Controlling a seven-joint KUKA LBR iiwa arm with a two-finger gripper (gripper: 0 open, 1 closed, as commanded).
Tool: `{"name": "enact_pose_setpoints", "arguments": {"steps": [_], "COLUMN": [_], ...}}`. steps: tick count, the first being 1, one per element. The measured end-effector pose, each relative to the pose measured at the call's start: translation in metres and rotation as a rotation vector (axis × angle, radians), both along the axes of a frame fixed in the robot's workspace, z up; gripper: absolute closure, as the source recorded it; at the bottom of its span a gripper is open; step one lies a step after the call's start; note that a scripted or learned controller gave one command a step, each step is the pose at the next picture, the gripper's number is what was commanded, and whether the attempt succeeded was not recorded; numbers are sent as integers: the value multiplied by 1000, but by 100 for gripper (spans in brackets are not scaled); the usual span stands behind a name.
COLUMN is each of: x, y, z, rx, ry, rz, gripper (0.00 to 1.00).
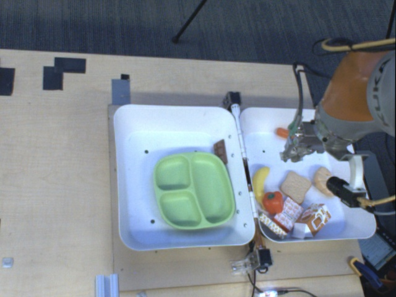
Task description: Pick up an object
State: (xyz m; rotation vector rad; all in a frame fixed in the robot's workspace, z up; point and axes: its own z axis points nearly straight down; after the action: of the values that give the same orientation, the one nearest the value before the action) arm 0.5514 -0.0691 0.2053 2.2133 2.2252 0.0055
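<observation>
My gripper (292, 153) hangs over the back half of the right bin (265, 127), above bare white floor. A small orange piece (281, 132) lies just behind and left of it. In front of it lie a tan bread slice (296, 186), a pale bun (322, 179), a yellow banana (260, 181) and a red tomato (273, 202). A red-and-white packet (288, 215) and a brown-and-white carton (315, 218) sit at the bin's front edge. I see nothing held in the gripper.
The left bin (133, 166) holds a green divided plate (194, 190) and a small brown piece (220, 149) against the divider between the bins. The grey and orange arm (356, 94) covers the right bin's back right corner.
</observation>
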Motion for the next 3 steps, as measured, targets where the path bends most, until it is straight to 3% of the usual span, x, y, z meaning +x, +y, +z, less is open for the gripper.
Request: {"name": "enact_pose_setpoints", "arguments": {"steps": [1,2,3], "x": [-1,-53,-51], "y": [0,-71,-70], "z": [-1,-95,-85], "rx": [0,-1,0], "ry": [2,5,0], "rz": [0,-4,-3], "gripper": [0,0,100]}}
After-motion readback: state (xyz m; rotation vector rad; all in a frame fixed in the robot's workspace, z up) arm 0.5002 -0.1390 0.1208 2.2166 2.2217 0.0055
